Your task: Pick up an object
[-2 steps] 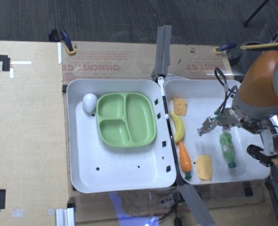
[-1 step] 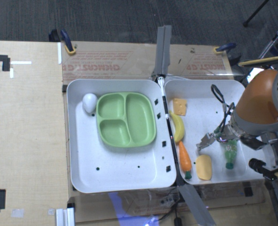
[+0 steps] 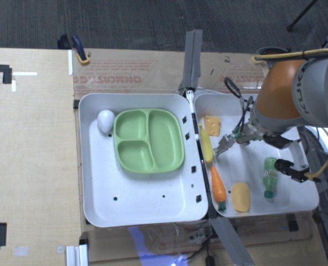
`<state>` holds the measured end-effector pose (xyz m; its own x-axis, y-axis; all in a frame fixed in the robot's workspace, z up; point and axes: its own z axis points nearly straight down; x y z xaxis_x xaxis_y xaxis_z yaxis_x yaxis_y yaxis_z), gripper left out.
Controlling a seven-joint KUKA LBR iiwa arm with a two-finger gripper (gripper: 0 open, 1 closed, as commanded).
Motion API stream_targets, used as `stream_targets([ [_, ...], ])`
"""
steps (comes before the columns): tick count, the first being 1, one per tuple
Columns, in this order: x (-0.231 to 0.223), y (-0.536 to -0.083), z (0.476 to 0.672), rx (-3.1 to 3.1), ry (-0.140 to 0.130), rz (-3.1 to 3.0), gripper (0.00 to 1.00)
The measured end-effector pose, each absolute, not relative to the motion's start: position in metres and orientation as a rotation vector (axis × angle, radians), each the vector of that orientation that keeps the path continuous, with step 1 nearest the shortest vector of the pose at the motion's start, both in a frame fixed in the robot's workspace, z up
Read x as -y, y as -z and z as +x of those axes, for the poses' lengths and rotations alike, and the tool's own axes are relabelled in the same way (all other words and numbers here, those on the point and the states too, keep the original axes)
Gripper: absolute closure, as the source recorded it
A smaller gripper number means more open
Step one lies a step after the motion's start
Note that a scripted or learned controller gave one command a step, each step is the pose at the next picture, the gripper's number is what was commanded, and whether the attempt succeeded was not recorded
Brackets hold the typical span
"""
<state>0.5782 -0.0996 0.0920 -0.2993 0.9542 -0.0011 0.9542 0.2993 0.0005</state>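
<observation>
My gripper (image 3: pixel 225 144) hangs low in the right bin (image 3: pixel 297 204), open, with nothing between its fingers. It is just right of a long yellow banana-like piece (image 3: pixel 206 144) that lies along the bin's left wall. A yellow cheese wedge (image 3: pixel 212 125) lies just behind the gripper. An orange carrot (image 3: pixel 217 185) lies in front of it by the left wall, with a pale yellow oval piece (image 3: pixel 241 197) beside it. A green bottle (image 3: pixel 270 175) lies on the right, partly under the arm's cables.
The left bin (image 3: pixel 147 204) holds a green divided plate (image 3: pixel 149 140) and a white egg (image 3: pixel 105 119) at its back left corner. A raised divider (image 3: pixel 197 148) separates the two bins. The grey and orange arm (image 3: pixel 288 93) covers the right bin's back right.
</observation>
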Motion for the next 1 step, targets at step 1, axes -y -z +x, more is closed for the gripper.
stream_targets([
  [1,0.1049,-0.0921,0.6439,-2.46,0.001,1.951,0.0],
])
